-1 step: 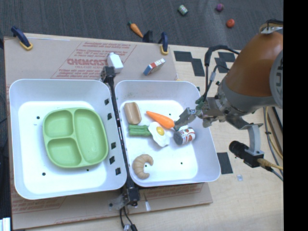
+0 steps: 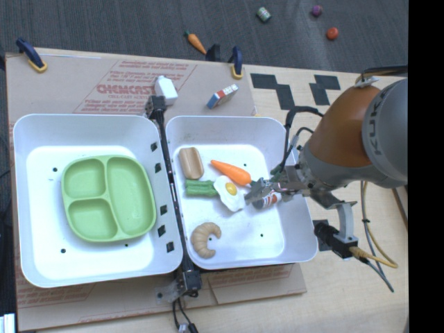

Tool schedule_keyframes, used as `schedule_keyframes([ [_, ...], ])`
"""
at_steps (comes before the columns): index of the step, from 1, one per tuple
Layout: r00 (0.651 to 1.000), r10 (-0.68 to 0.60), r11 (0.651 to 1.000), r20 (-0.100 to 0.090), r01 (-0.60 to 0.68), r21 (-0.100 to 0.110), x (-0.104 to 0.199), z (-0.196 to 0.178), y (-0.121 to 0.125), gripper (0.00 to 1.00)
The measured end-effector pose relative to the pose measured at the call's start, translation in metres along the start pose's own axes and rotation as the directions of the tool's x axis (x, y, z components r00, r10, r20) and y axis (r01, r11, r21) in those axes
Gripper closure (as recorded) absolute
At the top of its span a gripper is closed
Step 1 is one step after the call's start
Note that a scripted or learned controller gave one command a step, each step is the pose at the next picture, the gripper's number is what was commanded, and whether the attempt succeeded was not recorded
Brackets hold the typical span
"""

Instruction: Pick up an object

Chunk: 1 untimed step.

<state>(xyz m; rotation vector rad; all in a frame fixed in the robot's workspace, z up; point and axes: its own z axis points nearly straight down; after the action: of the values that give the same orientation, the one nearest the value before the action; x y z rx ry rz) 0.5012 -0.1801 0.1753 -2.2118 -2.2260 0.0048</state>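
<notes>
The right bin [image 2: 295, 245] holds a brown bread roll [image 2: 191, 163], an orange carrot [image 2: 231, 172], a green vegetable piece [image 2: 200, 188], a fried egg [image 2: 228, 192] and a croissant [image 2: 206, 238]. My gripper [image 2: 259, 193] is low in this bin, just right of the fried egg and below the carrot's tip. A small red and white object [image 2: 272, 200] lies right at the gripper, partly hidden by it. I cannot tell whether it is gripped. The grey arm with its orange band [image 2: 343, 134] reaches in from the right.
The left bin [image 2: 35, 255] holds a green divided plate [image 2: 108, 197]. A black clamp strip [image 2: 165, 186] runs between the bins. A small blue and red box [image 2: 221, 97] lies on the cardboard behind them. Cables [image 2: 374, 248] hang by the right bin's outer wall.
</notes>
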Motion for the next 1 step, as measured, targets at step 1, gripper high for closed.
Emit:
schedule_keyframes([
  [1,1.0,-0.002,1.0,0.001,0.002,-0.001,0.0243,0.0841,0.0472,0.0],
])
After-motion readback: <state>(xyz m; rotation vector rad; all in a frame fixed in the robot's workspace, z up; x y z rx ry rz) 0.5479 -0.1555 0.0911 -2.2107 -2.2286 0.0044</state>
